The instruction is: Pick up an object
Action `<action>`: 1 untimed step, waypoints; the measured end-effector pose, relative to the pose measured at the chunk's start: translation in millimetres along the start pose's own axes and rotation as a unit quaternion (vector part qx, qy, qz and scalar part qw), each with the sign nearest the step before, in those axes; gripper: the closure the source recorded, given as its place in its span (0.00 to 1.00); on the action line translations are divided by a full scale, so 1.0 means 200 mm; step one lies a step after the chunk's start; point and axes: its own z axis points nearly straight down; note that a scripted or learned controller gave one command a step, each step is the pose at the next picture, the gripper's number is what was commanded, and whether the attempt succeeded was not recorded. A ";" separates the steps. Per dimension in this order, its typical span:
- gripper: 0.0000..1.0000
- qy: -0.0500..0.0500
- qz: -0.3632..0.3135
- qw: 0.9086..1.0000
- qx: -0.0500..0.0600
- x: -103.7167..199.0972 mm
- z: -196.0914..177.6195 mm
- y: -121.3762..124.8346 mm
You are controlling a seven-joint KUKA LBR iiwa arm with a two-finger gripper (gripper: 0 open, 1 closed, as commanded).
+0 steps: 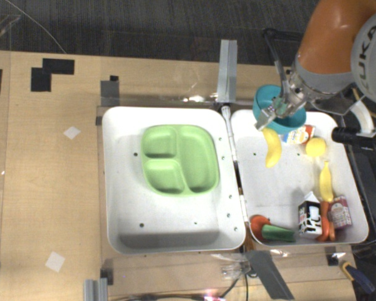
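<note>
The left bin (122, 224) carries a green divided plate (177, 158) near its middle, lying flat. The right bin (282, 199) carries everything else: a green and orange toy vegetable (272, 231) at its near left corner, a black-and-white carton (310, 218) and a small dark-red packet (340, 213) along its near edge, a yellow piece (325, 182) toward its right edge, and a toy banana (272, 147) below the far edge, with a lemon-like piece (315, 147) just beside a small printed packet (299, 134). A blue cup (267, 100) sits at the far edge, partly under the arm. The gripper (282, 110) hangs over that far edge, above the cup and the banana's upper end; whether it is released or clenched cannot be told, and nothing is seen between its tips. The banana looks the likeliest target: probably light, stiff moulded plastic, smooth and somewhat slippery, not fragile. Its curved body is best pinched across the narrow middle, where it lies clear of neighbours.
</note>
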 end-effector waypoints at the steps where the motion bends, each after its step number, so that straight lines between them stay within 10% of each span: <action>1: 1.00 0.005 -0.045 0.999 0.003 0.31 0.09 -0.18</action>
